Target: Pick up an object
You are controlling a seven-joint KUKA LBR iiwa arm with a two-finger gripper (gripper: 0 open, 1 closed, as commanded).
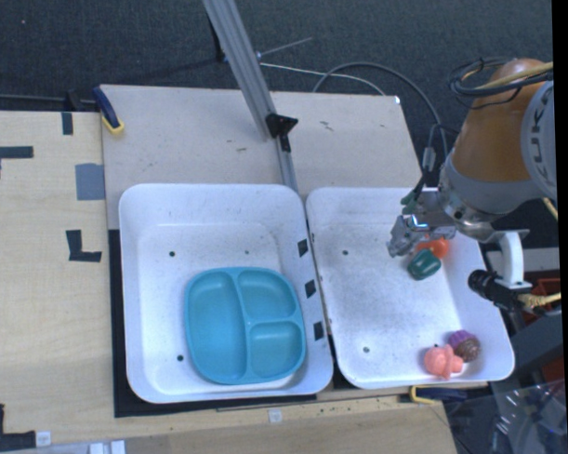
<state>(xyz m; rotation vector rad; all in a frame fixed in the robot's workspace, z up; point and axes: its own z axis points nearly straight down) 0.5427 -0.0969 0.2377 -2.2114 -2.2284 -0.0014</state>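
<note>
Pink toy (pixel 441 360) in right bin (pixel 379 293); claw (pixel 407 241) grip unclear

One fixed camera looked down from above the surface (pixel 45 304), at a slant. Both white bins (pixel 135 217) sat mid-frame, fairly near.

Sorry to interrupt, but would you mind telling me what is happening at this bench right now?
A grey and orange robot arm has reached into the right bin to pick up an object. Its gripper is low in the bin's upper right part, right beside a dark green object and a small orange one; nothing is visibly held. A pink toy and a purple one sit in the bin's near right corner. The left bin holds a blue divided plate.
</note>
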